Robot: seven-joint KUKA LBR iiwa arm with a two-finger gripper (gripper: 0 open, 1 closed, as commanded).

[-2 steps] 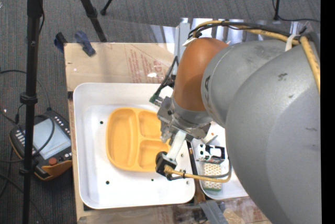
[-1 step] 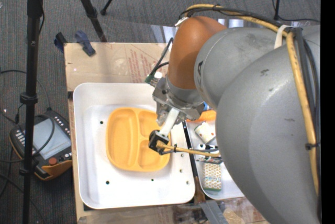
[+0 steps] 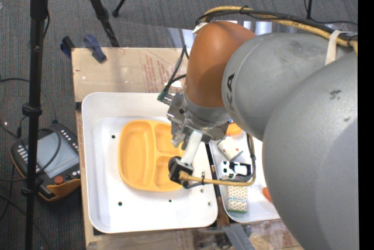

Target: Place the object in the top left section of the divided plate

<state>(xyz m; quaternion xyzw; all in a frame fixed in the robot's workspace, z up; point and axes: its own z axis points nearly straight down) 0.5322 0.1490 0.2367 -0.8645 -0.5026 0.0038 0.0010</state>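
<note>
Near the front left corner of the right bin (image 3: 255, 216) lies a small patterned packet (image 3: 236, 199), with a white and black object (image 3: 236, 170) just behind it. In the left bin (image 3: 99, 126), a yellow divided plate (image 3: 137, 155) lies flat, closer to the bin's right edge. The gripper (image 3: 177, 139) hangs over the plate's right side, above its two smaller sections. I cannot tell whether it is wide, narrow or holding anything. Bare counter (image 3: 128, 68) lies beyond the bins.
</note>
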